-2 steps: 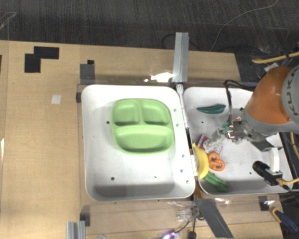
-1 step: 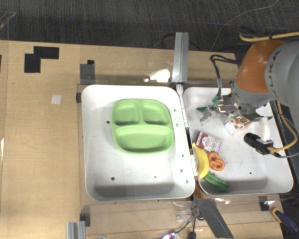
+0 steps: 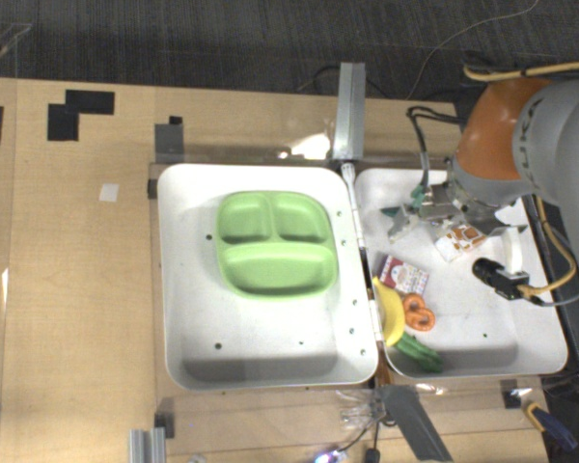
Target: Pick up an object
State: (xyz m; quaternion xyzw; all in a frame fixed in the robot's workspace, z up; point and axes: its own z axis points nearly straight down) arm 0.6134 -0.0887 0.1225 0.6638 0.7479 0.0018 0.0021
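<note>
Right white bin (image 3: 545, 350): holds all loose items. Two-finger gripper (image 3: 402, 218) hovers near the bin's far left corner, fingers spread, nothing between them. Likeliest target, judged: small maroon-and-white printed packet (image 3: 403, 276), flat, lying toward the near edge from the gripper, by the left wall. Beyond it: yellow banana (image 3: 391, 314), orange ring-shaped toy (image 3: 418, 314), green vegetable-shaped piece (image 3: 420, 355). Left white bin (image 3: 188, 355): green sectioned plastic tray (image 3: 275, 242).

A: Any text you can read here?
B: None. The maroon packet (image 3: 403, 276) in the right bin (image 3: 540, 350) has a pale printed patch, but the print is too small to make out.
A: And the white wrapper (image 3: 460, 240) near it?
B: Brown marks on it, blurred; no letters or numbers legible.
</note>
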